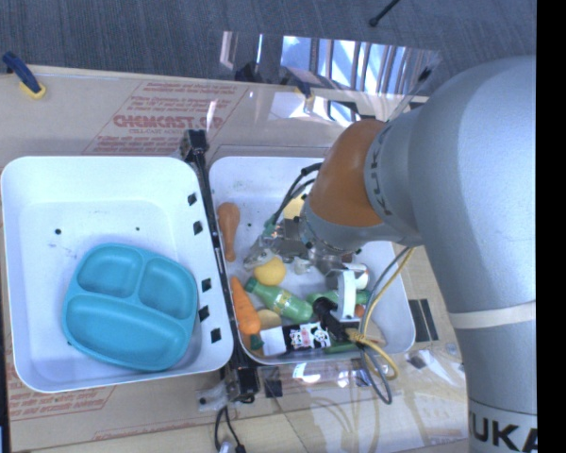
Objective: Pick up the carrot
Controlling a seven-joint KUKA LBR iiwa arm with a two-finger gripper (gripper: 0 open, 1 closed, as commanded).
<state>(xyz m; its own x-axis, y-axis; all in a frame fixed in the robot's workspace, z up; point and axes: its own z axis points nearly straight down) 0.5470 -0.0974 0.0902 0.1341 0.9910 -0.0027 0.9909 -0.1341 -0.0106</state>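
The pincer (pixel 307 253) hangs low over the middle of the right bin (pixel 401 324), under the arm's (pixel 472 187) orange band; whether it is open or shut cannot be told. Just below it lie a yellow lemon-like piece (pixel 273 272) and a green bottle (pixel 285 301). The carrot (pixel 244 307) rests against the right bin's left wall, near its front corner, apart from the pincer. A paler orange piece (pixel 228 229) lies further back along that wall. A dark bottle with a black-and-white label (pixel 305 337) lies along the front wall. The left bin (pixel 38 196) holds a blue divided plate (pixel 132 305). The bench (pixel 160 116) sheet reads "CHEMCAST"; the arm's base shows "UKA".
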